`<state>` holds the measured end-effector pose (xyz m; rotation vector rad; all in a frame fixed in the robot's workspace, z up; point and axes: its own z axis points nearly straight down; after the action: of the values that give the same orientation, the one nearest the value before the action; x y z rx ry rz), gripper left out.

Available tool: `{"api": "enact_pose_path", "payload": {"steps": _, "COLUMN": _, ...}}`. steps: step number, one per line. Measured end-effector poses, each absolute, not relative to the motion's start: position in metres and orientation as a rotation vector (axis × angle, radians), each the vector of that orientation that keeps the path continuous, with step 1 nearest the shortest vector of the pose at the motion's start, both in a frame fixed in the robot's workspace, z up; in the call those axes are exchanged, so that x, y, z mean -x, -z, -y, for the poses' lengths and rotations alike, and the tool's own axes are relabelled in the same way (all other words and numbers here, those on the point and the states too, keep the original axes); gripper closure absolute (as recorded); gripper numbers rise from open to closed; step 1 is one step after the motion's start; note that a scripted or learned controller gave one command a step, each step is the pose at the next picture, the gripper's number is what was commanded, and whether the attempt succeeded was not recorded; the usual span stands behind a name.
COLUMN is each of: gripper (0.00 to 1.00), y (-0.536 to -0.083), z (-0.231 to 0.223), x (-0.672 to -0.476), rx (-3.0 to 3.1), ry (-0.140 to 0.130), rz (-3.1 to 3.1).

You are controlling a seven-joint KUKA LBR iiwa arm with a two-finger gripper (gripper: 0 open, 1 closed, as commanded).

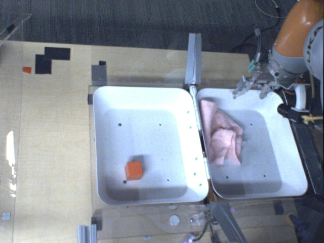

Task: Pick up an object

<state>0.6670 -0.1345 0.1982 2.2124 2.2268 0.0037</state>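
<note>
**Two bins, one orange block, one pink cloth: gripper open above the right bin's far rim**

Two shallow white bins sit side by side on the pale wooden bench [50, 151], parted by a grey metal divider bar [193, 59] that runs back from their shared edge. The left bin [109, 105] holds a small orange block [134, 170] near its front, left of centre, resting flat on the floor and apart from every wall. The right bin [288, 176] holds a crumpled pink cloth [221, 138] bunched against its left wall, stretching from the far corner toward the middle.

The arm [298, 29] enters from the upper right, its orange band showing above the grey wrist. The gripper [250, 89] hangs over the far rim of the right bin, fingers [239, 89] spread apart with nothing between them. It is up and to the right of the cloth, not touching it, and well apart from the block in the other bin.

At the bench's far left lie black markers [50, 58] and a tiny orange square [27, 70].
</note>
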Motion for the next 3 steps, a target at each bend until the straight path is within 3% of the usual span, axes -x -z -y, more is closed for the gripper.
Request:
{"api": "enact_pose_path", "payload": {"steps": 1, "gripper": 0.0, "y": -0.096, "z": 0.096, "x": -0.619, "rx": -1.952, "ry": -0.009, "rz": -2.452}}
{"api": "enact_pose_path", "payload": {"steps": 2, "gripper": 0.0, "y": -0.09, "z": 0.106, "x": -0.587, "rx": -1.891, "ry": -0.013, "rz": -2.493}}
{"api": "enact_pose_path", "payload": {"steps": 3, "gripper": 0.0, "y": -0.091, "z": 0.093, "x": -0.582, "rx": -1.799, "ry": -0.013, "rz": -2.556}}
